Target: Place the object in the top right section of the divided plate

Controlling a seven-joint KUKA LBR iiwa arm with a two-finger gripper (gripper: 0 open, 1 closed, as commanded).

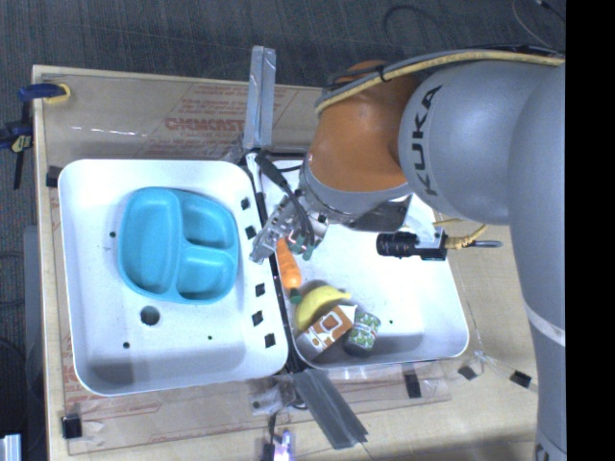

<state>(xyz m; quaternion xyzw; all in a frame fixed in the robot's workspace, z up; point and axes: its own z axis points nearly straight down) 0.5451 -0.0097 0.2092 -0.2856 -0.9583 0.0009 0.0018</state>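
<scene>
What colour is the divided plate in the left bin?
Light blue: the divided plate shows best in the camera view, lying in the left bin.

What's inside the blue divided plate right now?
The blue divided plate in the left bin shows bare compartments, with nothing covering them. The carrot sits below the gripper at the right bin's edge.

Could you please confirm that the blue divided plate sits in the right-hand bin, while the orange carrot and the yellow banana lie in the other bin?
Not quite: the camera view shows the blue divided plastic plate in the left white bin. The orange carrot and yellow banana lie in the other, right white bin, as you say.
</scene>
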